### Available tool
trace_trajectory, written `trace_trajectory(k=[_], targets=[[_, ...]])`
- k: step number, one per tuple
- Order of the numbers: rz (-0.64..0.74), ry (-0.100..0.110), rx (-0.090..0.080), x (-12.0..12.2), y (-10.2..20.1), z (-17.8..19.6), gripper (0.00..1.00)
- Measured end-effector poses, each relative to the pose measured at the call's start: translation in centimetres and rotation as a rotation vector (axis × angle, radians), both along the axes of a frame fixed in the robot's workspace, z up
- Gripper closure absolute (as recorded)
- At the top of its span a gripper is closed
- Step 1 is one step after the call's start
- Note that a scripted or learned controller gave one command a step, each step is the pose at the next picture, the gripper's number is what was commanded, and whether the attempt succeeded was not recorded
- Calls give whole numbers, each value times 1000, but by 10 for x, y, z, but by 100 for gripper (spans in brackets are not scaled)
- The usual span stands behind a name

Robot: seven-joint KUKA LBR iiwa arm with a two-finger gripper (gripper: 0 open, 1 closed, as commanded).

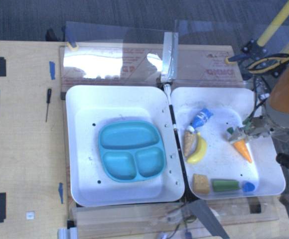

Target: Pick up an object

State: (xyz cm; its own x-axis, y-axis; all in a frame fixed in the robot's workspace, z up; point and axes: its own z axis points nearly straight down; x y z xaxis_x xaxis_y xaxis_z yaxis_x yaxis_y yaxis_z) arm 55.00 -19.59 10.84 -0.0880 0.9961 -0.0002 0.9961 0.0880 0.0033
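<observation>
The pincer (240, 136) hangs over the right bin (219, 101), touching the tapered orange carrot (244, 150); I cannot tell its state. Nearest lie a green cylinder (225, 185) and spongy bread (201, 183); farther, a curved banana (198, 151).

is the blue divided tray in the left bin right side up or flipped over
Right side up: the blue tray lies flat in the left bin, its three compartments facing up.

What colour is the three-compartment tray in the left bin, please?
The sectioned plastic tray is turquoise blue, seen in the camera view.
</observation>
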Motion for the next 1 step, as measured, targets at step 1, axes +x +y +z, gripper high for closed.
trace_trajectory(k=[1], targets=[[-71,-12,1,2,77,124,100]])
